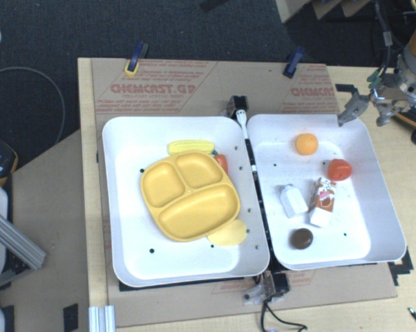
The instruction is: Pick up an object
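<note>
Round brown object [302, 238] seen nearest in the right bin [381, 206], white block [291, 200] and small carton [324, 198] beyond, glossy red piece [339, 169], smooth orange ball [306, 144], yellow compartment plate [188, 195] in the left bin [118, 185], gripper [365, 108] held farthest over the right bin's far corner, metal fingers spread, nothing gripped.

The yellow divided plate [189, 196] is covering most of a red item [222, 162] and parts of two yellow pieces [191, 146]. The frame's right edge is cutting off the arm [412, 61].
</note>
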### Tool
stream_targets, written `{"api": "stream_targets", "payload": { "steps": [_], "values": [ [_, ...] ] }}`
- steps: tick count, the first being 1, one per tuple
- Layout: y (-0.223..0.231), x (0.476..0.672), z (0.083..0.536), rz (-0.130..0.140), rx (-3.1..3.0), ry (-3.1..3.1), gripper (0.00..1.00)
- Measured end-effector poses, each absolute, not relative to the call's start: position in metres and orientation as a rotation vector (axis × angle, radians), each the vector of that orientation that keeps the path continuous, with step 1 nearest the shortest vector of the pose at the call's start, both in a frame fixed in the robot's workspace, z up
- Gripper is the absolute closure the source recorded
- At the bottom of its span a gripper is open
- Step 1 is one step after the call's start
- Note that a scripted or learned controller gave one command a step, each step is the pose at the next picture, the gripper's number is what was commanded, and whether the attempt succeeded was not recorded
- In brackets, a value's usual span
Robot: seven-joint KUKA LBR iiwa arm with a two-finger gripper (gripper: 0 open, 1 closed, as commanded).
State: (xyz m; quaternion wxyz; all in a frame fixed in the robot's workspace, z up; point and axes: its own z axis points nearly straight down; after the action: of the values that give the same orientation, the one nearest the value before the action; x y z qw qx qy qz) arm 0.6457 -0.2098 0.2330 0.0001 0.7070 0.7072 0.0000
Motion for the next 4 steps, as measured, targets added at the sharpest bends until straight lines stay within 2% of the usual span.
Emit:
{"api": "stream_targets", "payload": {
  "steps": [1, 2, 3, 4],
  "values": [
    [-0.086, 0.558, 0.078, -0.005, 2.223, 2.239, 0.0],
    [-0.036, 0.496, 0.19, 0.008, 2.216, 2.227, 0.0],
    [-0.04, 0.498, 0.195, 0.003, 2.221, 2.22, 1.0],
    [0.055, 0.479, 0.236, 0.009, 2.209, 2.234, 1.0]
  ]
}}
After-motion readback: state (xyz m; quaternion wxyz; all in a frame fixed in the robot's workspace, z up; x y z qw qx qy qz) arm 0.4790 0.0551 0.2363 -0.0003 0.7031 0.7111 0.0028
